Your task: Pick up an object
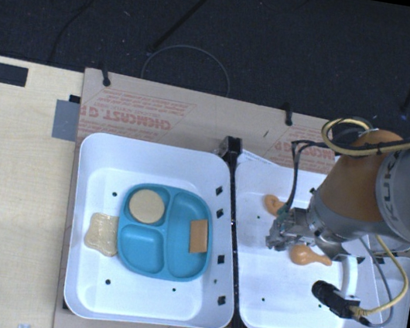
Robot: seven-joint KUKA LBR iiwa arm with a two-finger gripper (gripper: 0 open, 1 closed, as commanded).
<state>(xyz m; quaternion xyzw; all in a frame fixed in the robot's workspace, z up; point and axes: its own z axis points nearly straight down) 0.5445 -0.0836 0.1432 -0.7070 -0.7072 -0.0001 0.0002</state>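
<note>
Orange toy [307,255] lies just beside pincer [280,237], R bin [273,313].

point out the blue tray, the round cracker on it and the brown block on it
blue tray [144,253], camera view, on the bare floor of its lower left compartment
round cracker [146,205], camera view, on its middle
brown block [198,236], camera view, on its top face

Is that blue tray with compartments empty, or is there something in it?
Not empty. The blue tray holds a round tan piece in its upper left compartment and a brown rectangular piece in its right one; the lower left compartment looks bare.
</note>
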